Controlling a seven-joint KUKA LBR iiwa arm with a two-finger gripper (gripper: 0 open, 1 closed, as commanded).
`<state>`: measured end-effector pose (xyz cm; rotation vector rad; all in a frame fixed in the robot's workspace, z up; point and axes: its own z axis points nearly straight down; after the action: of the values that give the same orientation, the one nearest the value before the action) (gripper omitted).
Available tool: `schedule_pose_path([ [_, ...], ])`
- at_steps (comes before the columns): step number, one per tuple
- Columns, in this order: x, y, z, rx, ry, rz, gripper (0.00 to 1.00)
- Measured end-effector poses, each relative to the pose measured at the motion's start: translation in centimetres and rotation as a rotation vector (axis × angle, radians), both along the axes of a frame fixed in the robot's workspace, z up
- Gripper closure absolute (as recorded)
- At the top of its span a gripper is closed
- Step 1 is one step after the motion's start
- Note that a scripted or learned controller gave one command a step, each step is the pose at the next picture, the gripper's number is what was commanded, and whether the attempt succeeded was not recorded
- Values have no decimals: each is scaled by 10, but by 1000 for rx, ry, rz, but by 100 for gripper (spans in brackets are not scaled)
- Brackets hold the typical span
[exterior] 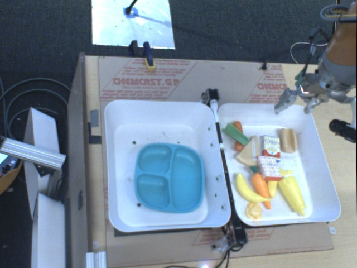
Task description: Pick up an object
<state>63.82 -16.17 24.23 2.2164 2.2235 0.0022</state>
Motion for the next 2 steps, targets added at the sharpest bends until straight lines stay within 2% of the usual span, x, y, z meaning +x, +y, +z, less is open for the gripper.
schedule_pose_path([
  [1,-27,89,-61,5,7,8,0],
  [2,-122,82,-58,2,8,-5,0],
])
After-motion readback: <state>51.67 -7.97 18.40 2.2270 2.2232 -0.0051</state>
